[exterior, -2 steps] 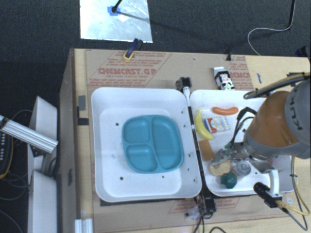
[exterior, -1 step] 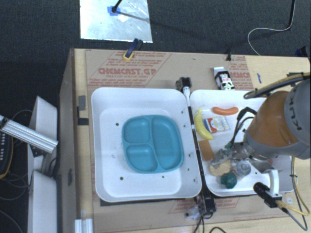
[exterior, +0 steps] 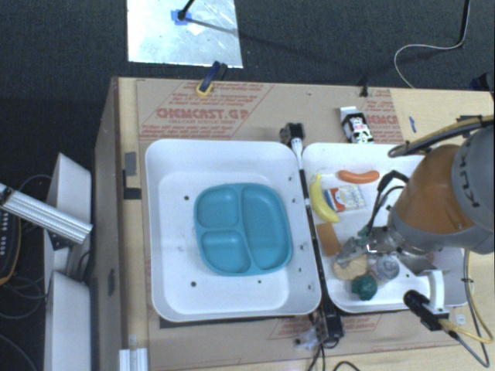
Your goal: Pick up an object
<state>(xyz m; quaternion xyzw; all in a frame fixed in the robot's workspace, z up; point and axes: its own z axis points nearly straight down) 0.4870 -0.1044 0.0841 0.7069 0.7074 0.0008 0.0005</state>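
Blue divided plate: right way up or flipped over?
Right way up: the blue divided plate shows its three hollow compartments, lying flat in the left bin.

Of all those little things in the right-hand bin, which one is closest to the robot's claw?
The tan flat piece, lying just under the gripper. The green ball sits a bit nearer the camera, while the banana and the sausage lie towards the bin's far side.
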